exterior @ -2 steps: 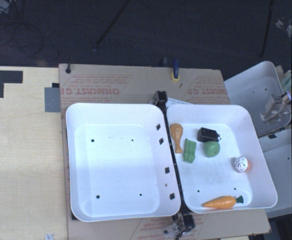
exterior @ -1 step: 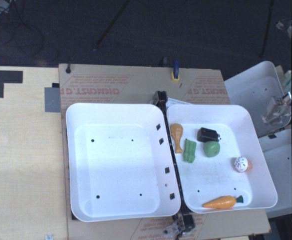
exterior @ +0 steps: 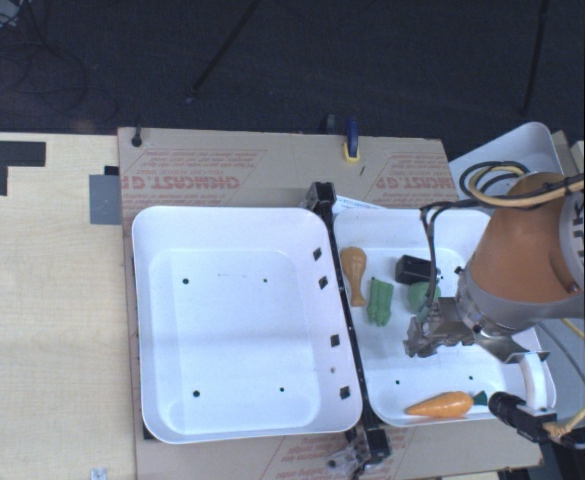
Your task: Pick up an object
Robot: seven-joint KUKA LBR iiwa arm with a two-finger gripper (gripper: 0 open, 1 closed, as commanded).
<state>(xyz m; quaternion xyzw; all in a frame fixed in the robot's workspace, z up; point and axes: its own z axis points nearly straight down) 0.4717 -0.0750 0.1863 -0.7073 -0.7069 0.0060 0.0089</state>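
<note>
Four small things lie in the right shallow white plastic bin (exterior: 377,230), and the end effector (exterior: 427,336) hangs low over its middle, carried by the grey arm with the orange band (exterior: 517,258) that reaches in from the right. Whether it is open or closed I cannot tell, and nothing can be seen gripped in it.

A tan, club-shaped piece (exterior: 354,273) lies near the bin's left wall, rounded head toward the far side, long axis running far to near. Just right of it a flat green strip (exterior: 379,301) lies on almost the same line. A small black block (exterior: 413,268) sits beside the end effector, on its far side. An orange carrot-shaped toy (exterior: 438,404) rests against the near wall, long axis left to right, thin tip pointing left.

The left white plastic bin (exterior: 152,298) stands alongside on the cardboard-covered surface (exterior: 222,173).
</note>
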